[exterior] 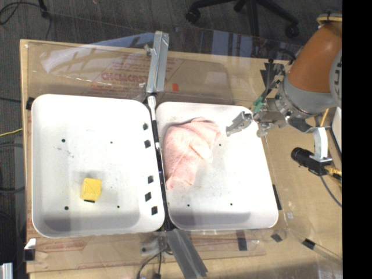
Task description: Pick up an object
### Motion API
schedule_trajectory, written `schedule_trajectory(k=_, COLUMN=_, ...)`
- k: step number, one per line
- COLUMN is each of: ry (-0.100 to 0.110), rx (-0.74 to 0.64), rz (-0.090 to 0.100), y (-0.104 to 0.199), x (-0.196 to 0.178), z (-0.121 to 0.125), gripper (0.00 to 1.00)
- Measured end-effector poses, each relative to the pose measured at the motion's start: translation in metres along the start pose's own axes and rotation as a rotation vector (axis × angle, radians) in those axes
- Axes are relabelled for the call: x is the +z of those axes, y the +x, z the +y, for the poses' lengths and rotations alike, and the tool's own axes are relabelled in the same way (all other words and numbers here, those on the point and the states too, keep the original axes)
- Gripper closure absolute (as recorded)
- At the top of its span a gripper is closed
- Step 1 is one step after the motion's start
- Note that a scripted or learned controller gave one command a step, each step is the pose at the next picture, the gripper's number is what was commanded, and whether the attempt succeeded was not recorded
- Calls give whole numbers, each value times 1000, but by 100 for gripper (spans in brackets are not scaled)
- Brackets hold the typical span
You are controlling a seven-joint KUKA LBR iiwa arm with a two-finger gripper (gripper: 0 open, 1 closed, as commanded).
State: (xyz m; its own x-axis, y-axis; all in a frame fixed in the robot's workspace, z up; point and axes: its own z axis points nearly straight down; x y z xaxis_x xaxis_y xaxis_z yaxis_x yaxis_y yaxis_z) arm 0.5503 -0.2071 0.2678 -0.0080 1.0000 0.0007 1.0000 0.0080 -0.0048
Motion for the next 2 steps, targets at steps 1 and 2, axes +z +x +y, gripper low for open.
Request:
schedule_trajectory(k=1, ry=-6, rx=-79, rz=-1, y=15, x=175, z=13, gripper=0)
schedule_trajectory(k=2, ry=-6, rx=-83, rz=-1, y=15, x=164, z=13, gripper=100)
